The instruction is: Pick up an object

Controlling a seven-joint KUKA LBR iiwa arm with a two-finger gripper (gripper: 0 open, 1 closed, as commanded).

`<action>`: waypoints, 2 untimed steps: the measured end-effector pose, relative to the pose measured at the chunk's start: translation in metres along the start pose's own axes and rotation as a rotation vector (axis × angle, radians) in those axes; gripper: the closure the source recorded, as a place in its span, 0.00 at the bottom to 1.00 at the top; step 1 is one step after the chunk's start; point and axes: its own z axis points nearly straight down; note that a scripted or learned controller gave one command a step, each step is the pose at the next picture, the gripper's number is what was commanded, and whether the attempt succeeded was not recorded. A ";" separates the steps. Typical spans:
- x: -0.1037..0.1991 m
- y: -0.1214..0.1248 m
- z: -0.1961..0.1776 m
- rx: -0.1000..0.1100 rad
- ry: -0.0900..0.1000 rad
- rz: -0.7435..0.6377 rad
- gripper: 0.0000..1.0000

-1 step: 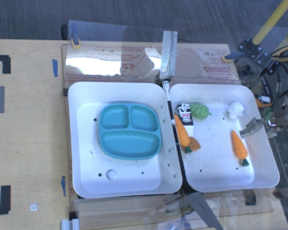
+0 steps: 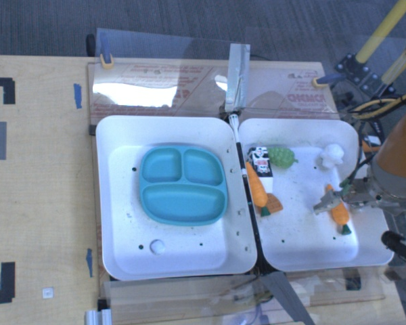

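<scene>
My gripper is low over the right part of the right bin, with the arm coming in from the right edge. A small orange carrot with a green end lies right beside the gripper tip, touching or nearly touching it. A longer orange carrot lies along the bin's left side, with an orange-brown piece next to it. A black-and-white packet, a green bumpy object and a white object sit toward the back of the bin.
The left bin holds a teal divided plate and a small white disc. A ridge between the bins separates them. A clear panel with a metal post stands behind. Yellow and black gear is at the upper right.
</scene>
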 end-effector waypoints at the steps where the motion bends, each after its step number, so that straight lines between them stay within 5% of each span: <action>1: -0.001 0.000 -0.008 0.000 -0.001 0.002 1.00; 2: 0.073 -0.002 -0.130 0.000 -0.001 0.224 1.00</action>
